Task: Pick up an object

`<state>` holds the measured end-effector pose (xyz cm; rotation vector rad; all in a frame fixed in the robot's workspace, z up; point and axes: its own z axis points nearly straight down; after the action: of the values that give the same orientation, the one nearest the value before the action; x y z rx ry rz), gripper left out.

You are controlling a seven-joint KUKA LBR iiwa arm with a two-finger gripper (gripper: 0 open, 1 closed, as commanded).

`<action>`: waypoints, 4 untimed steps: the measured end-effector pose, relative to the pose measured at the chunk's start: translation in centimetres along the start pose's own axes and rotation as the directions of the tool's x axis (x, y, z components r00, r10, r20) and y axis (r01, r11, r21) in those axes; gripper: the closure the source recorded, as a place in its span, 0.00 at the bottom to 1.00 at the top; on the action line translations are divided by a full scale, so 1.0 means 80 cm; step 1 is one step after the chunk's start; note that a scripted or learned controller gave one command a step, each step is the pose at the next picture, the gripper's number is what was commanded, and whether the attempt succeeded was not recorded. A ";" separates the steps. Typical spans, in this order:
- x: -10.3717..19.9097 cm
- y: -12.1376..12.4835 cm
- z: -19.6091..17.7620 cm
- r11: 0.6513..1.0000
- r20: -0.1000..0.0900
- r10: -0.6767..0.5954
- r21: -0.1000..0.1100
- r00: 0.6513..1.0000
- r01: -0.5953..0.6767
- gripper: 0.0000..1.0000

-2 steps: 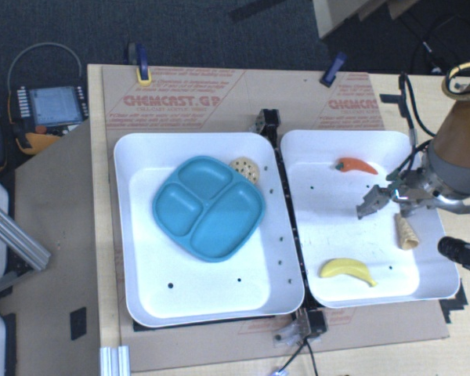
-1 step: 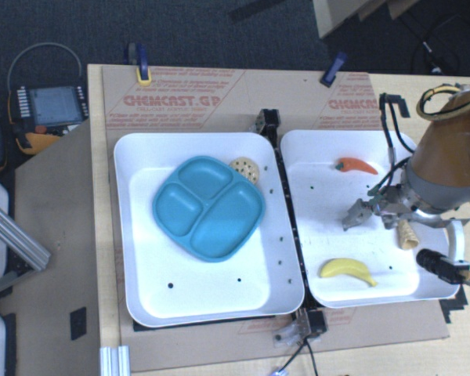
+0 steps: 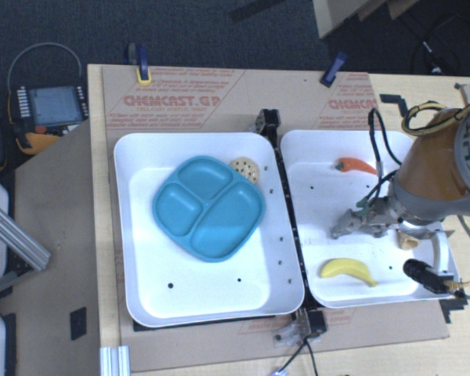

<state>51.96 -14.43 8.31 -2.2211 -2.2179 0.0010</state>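
Two items, banana and carrot, flank jaws.

Blue plate; yellow banana; orange carrot.

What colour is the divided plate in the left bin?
Blue; the plate shows clearly in the camera view.

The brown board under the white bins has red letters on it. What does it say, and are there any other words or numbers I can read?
"CHEMCAST G.P": red print on the brown board, above the left bin.
Red print on the board above the right bin looks like the same word, but it is cut off and blurred.
Smaller red lines beside both: too small to read.
The small screen at the left: too blurred to read.
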 end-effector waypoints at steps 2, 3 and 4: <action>0.002 -0.003 -0.093 1.000 0.004 -0.002 -0.009 1.000 0.002 1.00; -0.003 -0.013 -0.161 1.000 0.004 -0.002 -0.009 1.000 0.002 1.00; -0.009 -0.015 -0.240 1.000 0.005 -0.002 -0.011 1.000 0.002 1.00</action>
<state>50.77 -15.15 27.48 -2.2262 -2.2285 -0.0058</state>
